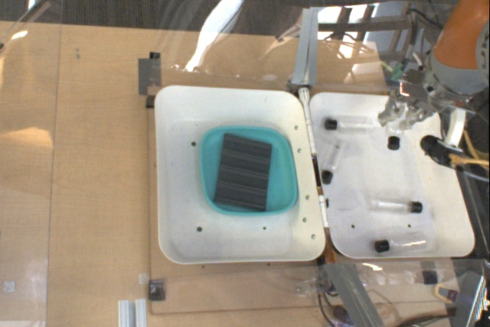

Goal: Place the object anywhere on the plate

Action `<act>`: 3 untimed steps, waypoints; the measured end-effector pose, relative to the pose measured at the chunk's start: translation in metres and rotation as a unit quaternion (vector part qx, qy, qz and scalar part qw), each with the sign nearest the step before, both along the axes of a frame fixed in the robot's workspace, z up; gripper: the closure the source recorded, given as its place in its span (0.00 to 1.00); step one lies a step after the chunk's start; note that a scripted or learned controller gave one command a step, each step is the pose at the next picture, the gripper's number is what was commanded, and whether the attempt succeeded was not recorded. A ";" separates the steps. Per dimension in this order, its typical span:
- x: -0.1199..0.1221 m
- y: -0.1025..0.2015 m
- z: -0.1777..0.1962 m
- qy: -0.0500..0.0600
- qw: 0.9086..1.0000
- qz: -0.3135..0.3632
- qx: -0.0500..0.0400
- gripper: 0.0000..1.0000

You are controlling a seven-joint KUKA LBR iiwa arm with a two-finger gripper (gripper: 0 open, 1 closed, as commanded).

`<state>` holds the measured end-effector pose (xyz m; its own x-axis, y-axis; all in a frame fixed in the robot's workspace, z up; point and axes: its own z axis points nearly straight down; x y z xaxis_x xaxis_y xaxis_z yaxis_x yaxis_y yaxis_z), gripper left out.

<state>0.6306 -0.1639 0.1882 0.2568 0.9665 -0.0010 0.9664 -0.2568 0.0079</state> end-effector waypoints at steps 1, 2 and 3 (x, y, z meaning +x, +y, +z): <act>-0.011 0.098 -0.003 0.001 0.999 0.046 0.002 1.00; -0.029 0.201 -0.004 0.002 0.999 0.052 0.002 1.00; -0.028 0.201 -0.004 0.002 0.999 0.051 0.002 0.00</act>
